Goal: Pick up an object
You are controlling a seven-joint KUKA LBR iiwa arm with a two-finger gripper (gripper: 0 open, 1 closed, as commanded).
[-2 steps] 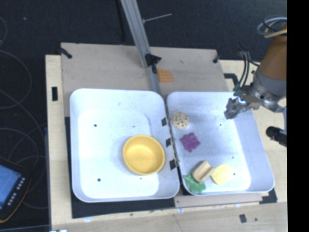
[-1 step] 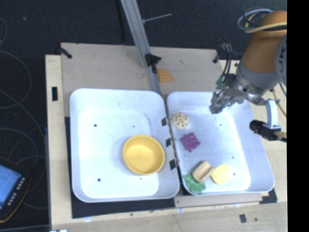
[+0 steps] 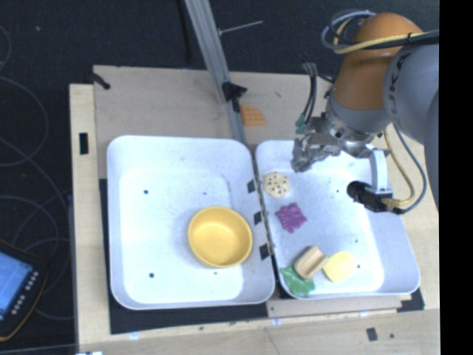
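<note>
My gripper (image 3: 304, 158) hangs over the far left part of the right bin (image 3: 384, 231), with nothing seen between its fingers. A round beige piece with dark dots (image 3: 276, 184) lies just below and left of it. A purple lump (image 3: 291, 217) sits nearer the bin's middle. At the near side lie a tan cylinder (image 3: 309, 260), a yellow piece (image 3: 339, 266) and a green piece (image 3: 295, 282) in the corner. A yellow bowl (image 3: 219, 236) stands in the left bin (image 3: 140, 198).
A grey slanted pole (image 3: 211, 50) rises behind the bins and meets the divider between them. An orange patch (image 3: 252, 115) lies on the bench behind the bins. A black cable fitting (image 3: 367, 194) hangs from the arm over the right bin.
</note>
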